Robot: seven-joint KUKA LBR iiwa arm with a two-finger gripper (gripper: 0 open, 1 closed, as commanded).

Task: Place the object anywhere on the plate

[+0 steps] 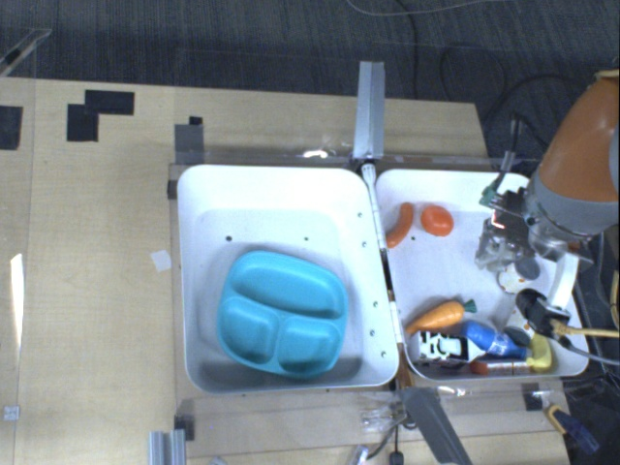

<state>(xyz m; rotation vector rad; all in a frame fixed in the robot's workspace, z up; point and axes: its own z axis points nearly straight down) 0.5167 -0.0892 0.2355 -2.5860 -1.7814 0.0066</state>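
A blue plate (282,310) with three compartments lies in the left white bin (203,260). My gripper (504,258) hangs over the right part of the right bin (417,269), below the orange band of the arm. It sits right of an orange-red sausage (399,224) and a small orange ball-shaped item (437,221), and above the pile along the bin's front. That pile holds a toy carrot (441,313), a blue bottle (489,339), a black-and-white item (441,347) and a red pen (499,364).
A grey metal divider post (370,114) stands behind the seam between the bins. Cables (562,329) trail off the arm at the right bin's front right corner, near a yellow piece (540,356). Wooden bench lies to the left.
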